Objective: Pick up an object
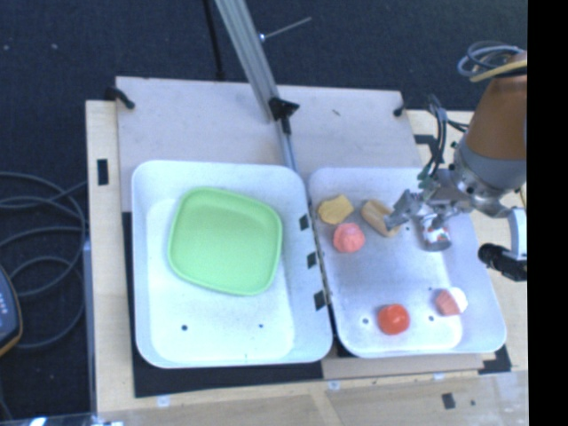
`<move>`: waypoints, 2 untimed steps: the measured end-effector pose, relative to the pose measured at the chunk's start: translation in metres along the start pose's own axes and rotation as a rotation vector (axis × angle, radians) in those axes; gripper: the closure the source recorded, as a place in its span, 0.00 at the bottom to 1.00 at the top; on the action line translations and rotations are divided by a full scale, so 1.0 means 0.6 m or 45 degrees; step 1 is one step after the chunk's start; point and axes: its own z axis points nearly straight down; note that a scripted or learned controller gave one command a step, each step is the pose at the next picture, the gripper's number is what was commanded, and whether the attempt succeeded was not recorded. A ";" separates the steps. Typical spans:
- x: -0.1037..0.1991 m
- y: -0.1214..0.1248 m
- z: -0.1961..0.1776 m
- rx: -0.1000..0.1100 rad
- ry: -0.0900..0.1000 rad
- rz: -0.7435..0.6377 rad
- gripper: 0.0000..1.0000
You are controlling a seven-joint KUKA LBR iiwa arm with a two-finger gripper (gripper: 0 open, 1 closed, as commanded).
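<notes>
Two bins: side by side on the bench.
Left bin (151, 327): holds a green plate (225, 240).
Right bin (399, 287): yellow piece (335, 209), pink ball (349, 237), tan block (378, 217), red ball (393, 319), pink-white piece (450, 302).
Gripper (410, 213): low beside the tan block; fingers' state cannot be told.

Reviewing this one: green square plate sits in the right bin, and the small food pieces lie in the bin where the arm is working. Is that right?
Not quite. The camera view shows the green square plate in the left bin, not the right. The rest holds: the small food pieces, such as the red one and the pink one, lie in the right bin, where the gripper is working.
</notes>
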 end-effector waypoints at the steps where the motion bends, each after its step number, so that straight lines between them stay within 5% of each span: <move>1: 0.012 0.008 0.083 0.000 0.000 -0.001 0.00; 2: 0.019 0.013 0.161 0.000 0.000 -0.001 0.00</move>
